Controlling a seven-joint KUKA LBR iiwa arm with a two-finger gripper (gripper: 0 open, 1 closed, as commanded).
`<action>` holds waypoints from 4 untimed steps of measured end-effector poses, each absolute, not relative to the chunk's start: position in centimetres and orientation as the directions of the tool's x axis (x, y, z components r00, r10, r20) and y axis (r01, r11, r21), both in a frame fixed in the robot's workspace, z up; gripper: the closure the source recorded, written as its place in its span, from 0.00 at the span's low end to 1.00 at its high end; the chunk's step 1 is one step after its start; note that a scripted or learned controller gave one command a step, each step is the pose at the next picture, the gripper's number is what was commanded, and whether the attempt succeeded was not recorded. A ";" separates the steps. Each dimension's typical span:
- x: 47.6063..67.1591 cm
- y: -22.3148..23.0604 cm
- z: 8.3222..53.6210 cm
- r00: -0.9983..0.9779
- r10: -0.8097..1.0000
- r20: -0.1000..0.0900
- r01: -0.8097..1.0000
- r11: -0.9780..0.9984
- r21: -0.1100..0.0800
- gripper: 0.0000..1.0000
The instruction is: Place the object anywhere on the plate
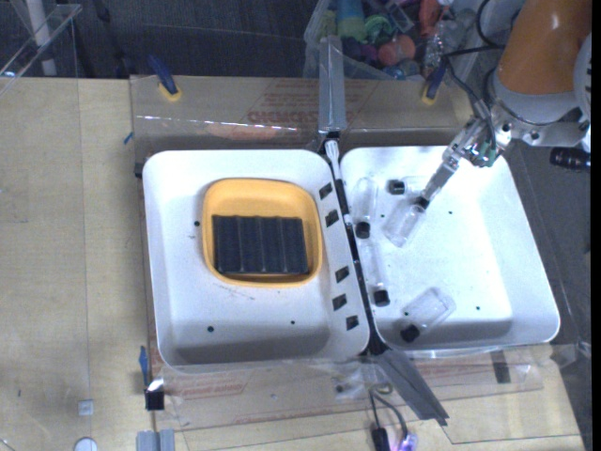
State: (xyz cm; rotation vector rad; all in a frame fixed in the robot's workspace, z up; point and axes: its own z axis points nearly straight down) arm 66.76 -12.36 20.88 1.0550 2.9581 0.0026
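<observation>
Where the gripper (pixel 422 198) dips into the right bin (pixel 488 280), we cannot tell its grip, clear object (pixel 402 224) beneath, yellow plate (pixel 260 195) left.

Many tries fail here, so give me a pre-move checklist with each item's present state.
1. Plate in place: yellow plate sits in the left bin. Ok.
2. Plate free for a drop: a dark ridged block covers most of it. Not ok.
3. Objects within reach: two clear pieces lie in the right bin. Ok.
4. Tool position: over the upper clear piece. Ok.
5. Grasp secured: cannot tell.
</observation>
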 end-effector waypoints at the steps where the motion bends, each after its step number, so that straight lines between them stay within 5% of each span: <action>1: 65.3 -9.6 23.1 -0.921 0.389 -0.002 0.389 0.921 0.002 0.00; 3: 65.3 -9.7 23.1 -0.921 0.389 -0.002 0.389 0.921 0.002 0.00; 4: 66.1 -5.7 22.4 -0.986 0.168 -0.002 0.168 0.986 0.002 0.00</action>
